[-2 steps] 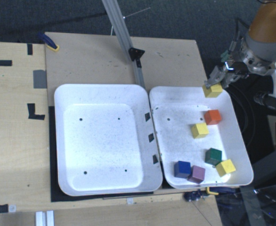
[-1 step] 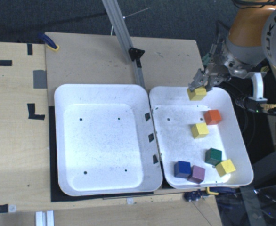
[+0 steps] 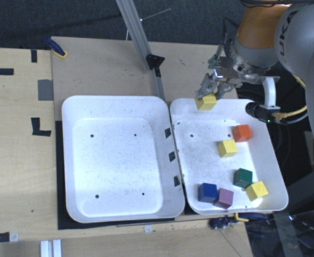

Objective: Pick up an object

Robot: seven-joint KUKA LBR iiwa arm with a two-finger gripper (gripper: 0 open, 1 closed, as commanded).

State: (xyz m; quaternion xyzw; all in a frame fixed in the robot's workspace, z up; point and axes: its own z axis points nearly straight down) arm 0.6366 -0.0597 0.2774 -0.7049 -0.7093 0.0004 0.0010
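Observation:
My gripper (image 3: 207, 95) hangs over the far left corner of the right bin (image 3: 275, 165), shut on a yellow cube (image 3: 206, 102) that sticks out below its fingers. The cube sits at the level of the bin's far rim, apparently lifted off the floor. Lying in that bin are an orange cube (image 3: 241, 133), a second yellow cube (image 3: 226, 148), a green cube (image 3: 243, 177), a third yellow cube (image 3: 257, 189), a blue cube (image 3: 207, 191) and a purple cube (image 3: 224, 197).
The left bin (image 3: 66, 111) lies beside the right one, their rims touching. A slanted metal pole (image 3: 136, 28) with a black clamp stands behind the bins. Black cable and a yellow hose (image 3: 285, 114) hang from the wrist at the right.

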